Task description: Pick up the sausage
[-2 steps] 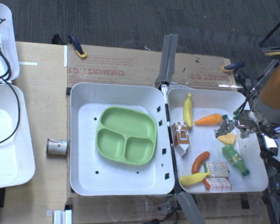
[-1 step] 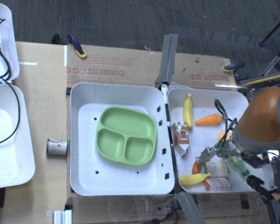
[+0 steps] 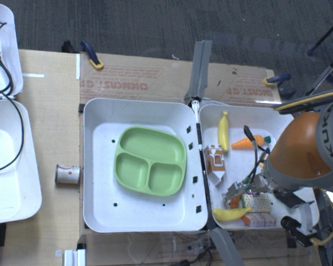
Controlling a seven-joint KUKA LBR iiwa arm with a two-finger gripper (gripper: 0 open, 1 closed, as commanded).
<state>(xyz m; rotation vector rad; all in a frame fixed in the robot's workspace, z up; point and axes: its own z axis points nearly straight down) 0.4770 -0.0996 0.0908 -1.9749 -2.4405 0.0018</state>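
Note:
A small reddish-brown piece that may be the sausage (image 3: 234, 201) lies in the right bin (image 3: 278, 116), just above a yellow banana (image 3: 232, 214) near the front wall. My gripper (image 3: 238, 191) hangs low directly over that reddish piece, at the end of the grey arm with its orange band (image 3: 302, 145) coming in from the right. The gripper's metal parts hide most of the piece, and I cannot tell whether it is touched or held.
The right bin also holds a second banana (image 3: 224, 131), a carrot (image 3: 249, 142), a brown-and-white packet (image 3: 214, 159), a dotted cracker-like block (image 3: 260, 203) and a pinkish block (image 3: 259, 219). A green divided plate (image 3: 151, 159) sits in the left bin (image 3: 98, 154). A small can (image 3: 68, 174) lies on the bench.

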